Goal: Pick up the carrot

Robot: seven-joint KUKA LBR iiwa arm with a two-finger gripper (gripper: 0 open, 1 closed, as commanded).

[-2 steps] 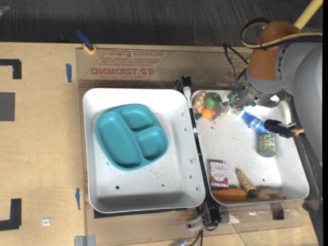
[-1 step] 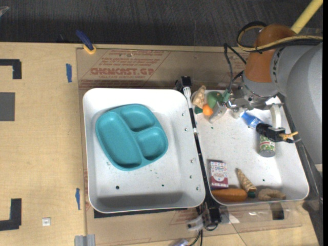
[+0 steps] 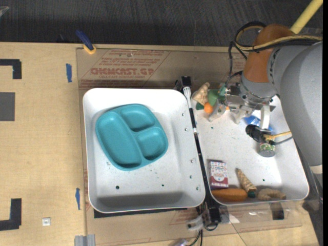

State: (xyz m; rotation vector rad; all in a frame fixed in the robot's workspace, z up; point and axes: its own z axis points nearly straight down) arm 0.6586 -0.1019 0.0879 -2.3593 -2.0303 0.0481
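A long orange carrot (image 3: 229, 194) lies flat along the front wall of the right bin (image 3: 287, 160), just below a small red-and-white box (image 3: 218, 172). My gripper (image 3: 219, 106) is at the bin's far left corner, well away from that carrot, reaching in from the right under the orange-banded wrist. A small orange piece (image 3: 208, 107) with a green bit (image 3: 223, 92) beside it sits right at the gripper's tip. Whether the gripper touches it is unclear.
A teal divided plate (image 3: 132, 135) lies in the left bin (image 3: 97, 188). In the right bin are a beige figure (image 3: 201, 92) at the far left, a brown cone (image 3: 245, 181), a tan lump (image 3: 269, 192) and a blue scrap (image 3: 251, 120).
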